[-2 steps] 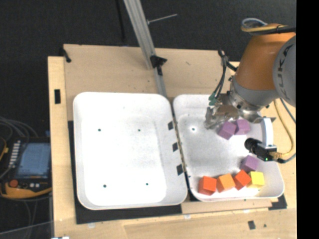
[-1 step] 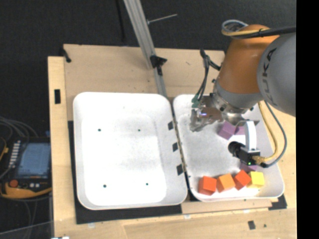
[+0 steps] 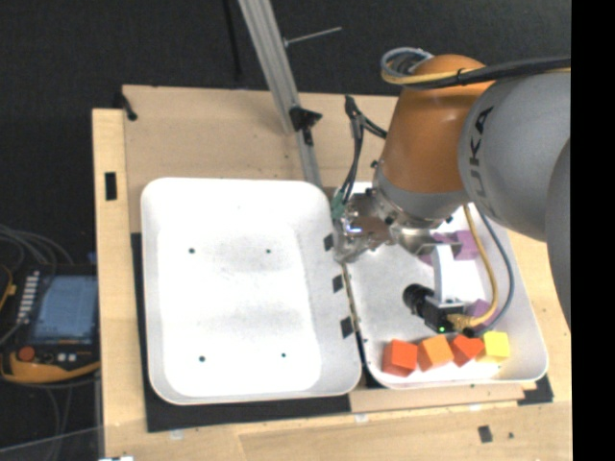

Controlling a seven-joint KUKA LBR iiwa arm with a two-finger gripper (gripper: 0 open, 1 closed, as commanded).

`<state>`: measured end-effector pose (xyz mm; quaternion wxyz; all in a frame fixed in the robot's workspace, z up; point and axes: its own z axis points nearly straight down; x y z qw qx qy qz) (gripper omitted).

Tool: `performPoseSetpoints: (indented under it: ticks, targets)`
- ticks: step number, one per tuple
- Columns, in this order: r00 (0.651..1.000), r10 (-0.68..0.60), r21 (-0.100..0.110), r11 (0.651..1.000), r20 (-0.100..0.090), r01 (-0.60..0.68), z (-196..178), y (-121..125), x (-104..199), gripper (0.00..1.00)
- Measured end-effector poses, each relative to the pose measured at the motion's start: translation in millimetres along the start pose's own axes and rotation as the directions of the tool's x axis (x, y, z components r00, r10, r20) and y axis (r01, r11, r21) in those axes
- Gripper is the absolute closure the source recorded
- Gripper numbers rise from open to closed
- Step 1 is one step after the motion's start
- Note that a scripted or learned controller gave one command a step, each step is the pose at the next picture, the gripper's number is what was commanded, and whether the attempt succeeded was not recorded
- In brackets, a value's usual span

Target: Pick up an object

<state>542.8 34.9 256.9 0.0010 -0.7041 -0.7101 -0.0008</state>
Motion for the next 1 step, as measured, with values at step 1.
performPoseSetpoints:
  ticks: [1]
  targets:
    - [1.0,0.002,0.001,1.0,0.002,-0.002,10.2,-13.2,40.4,1.0]
